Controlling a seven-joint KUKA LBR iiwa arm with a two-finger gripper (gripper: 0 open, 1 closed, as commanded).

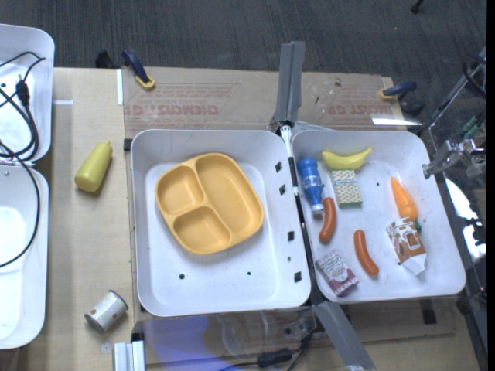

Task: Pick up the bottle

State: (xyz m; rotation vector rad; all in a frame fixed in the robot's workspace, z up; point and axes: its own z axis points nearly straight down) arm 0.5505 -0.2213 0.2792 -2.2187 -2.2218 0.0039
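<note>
The blue bottle (310,182) lies on its side in the right bin (445,280), tucked along that bin's left wall, white cap end pointing toward the near side. Just off its lower end sits a reddish sausage (328,220), very close to the cap, perhaps touching. Right beside the bottle, a little green-and-yellow box (347,188), and above that a banana (346,158) curving near the bin's far wall. Moving out across the bin: a second sausage (366,252) lies at a slant toward the middle, a small red-and-white packet (337,273) rests at the near-left corner, an orange carrot (403,198) sits toward the right side, and a brown-and-white carton (407,246) lies just below it. The gripper (448,159) sits out at the right rim of this bin, well apart from the bottle with nothing in its grasp; spread or pressed together, I cannot tell from here. Over in the left bin (147,230), a yellow divided plate (209,202) lies flat at the centre. Out on the bench (85,238) to the left, a yellow squeeze bottle (93,167) lies tipped over, and nearer the front a small tin can (106,310) rests on its side.
</note>
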